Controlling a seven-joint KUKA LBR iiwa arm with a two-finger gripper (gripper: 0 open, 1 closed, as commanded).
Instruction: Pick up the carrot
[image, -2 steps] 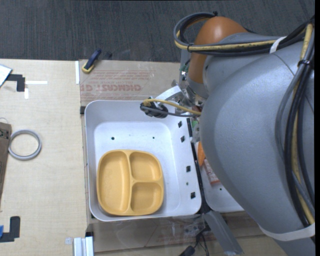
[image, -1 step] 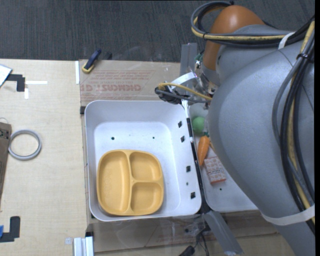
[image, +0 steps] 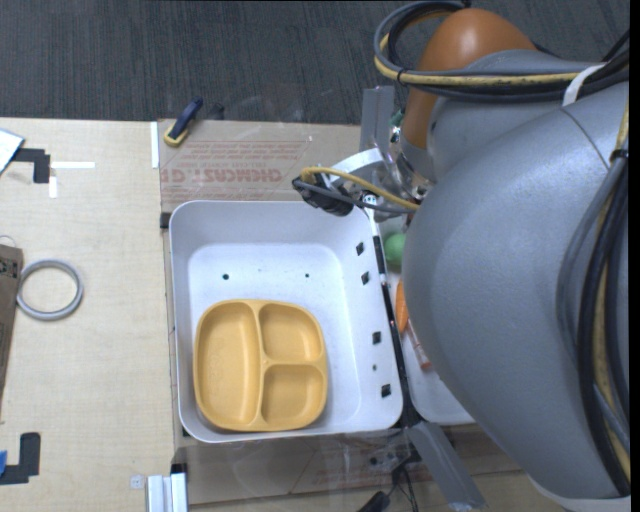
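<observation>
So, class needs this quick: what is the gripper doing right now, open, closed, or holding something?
Gripper: cannot be told; the grey arm covers the right bin, hiding whatever it does there.

Bright, even overhead light, soft shadows, mild glare on the white bin (image: 190, 300), slight overall softness.

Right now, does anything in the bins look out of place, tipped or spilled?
Nothing stands out. The yellow divided plate lies flat in the left bin. The arm covers most of the right bin, where an orange sliver and a green bit peek out beside it.
</observation>
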